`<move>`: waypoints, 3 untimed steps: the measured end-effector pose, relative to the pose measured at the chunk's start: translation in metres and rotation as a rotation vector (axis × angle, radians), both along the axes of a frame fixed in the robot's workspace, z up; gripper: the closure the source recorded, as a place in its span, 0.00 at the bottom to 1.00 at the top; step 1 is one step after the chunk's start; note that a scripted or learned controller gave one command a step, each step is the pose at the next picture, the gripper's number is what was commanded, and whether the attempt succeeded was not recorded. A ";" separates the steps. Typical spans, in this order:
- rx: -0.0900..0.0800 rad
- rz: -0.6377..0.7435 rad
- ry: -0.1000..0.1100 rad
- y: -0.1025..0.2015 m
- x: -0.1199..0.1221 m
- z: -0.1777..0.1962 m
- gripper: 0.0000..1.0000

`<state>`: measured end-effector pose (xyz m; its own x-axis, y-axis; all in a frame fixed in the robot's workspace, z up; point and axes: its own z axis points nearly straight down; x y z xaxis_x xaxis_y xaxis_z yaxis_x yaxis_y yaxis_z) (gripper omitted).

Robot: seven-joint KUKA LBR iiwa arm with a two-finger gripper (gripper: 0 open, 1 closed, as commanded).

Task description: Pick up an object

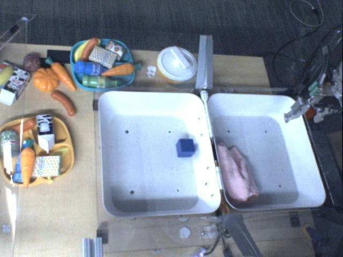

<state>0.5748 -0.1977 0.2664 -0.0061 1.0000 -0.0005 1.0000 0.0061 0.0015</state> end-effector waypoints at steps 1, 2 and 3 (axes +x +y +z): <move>0.001 -0.005 0.002 -0.008 -0.041 -0.115 0.00; 0.001 0.002 0.000 -0.008 -0.087 -0.075 0.00; 0.000 0.036 -0.001 0.049 -0.069 -0.166 0.00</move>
